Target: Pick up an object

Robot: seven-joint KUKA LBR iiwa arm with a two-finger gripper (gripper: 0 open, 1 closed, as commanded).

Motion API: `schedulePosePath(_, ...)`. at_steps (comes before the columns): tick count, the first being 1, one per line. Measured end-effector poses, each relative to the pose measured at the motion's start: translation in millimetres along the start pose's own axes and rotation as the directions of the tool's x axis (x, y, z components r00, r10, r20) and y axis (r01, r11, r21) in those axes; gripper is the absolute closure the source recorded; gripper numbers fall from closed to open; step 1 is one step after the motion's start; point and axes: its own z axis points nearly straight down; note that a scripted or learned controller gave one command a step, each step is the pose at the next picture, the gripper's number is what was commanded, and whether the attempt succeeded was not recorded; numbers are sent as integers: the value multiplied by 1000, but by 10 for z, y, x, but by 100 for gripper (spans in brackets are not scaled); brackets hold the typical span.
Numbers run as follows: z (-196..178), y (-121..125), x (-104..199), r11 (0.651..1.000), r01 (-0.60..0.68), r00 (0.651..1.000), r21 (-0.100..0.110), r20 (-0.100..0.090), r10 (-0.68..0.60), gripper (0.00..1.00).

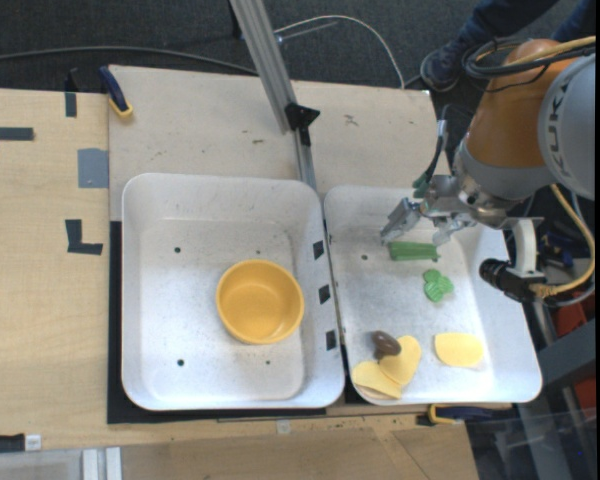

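We see the arm (525, 118) bent low over the right bin (500, 368).
Its gripper (420, 226) is spread, holding nothing, above a flat green block (413, 252).

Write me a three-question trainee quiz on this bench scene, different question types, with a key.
1. True or false: the yellow bowl sits in the right bin.
2. Multiple choice: which thing lies nearest below the gripper? A) the green block B) the brown piece C) the yellow bowl
3. Fill in: the small green piece lies in the ____ bin.

Key: 1 false, the bowl is in the left bin; 2 A; 3 right.
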Motion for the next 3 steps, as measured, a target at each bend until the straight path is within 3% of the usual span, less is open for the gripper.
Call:
schedulePosePath(1, -1, 0, -2, 1000, 0, 1000, 0, 0, 0, 0)
schedulePosePath(3, 1091, 10, 3, 1000, -1, 1000, 5, 0, 1, 0)
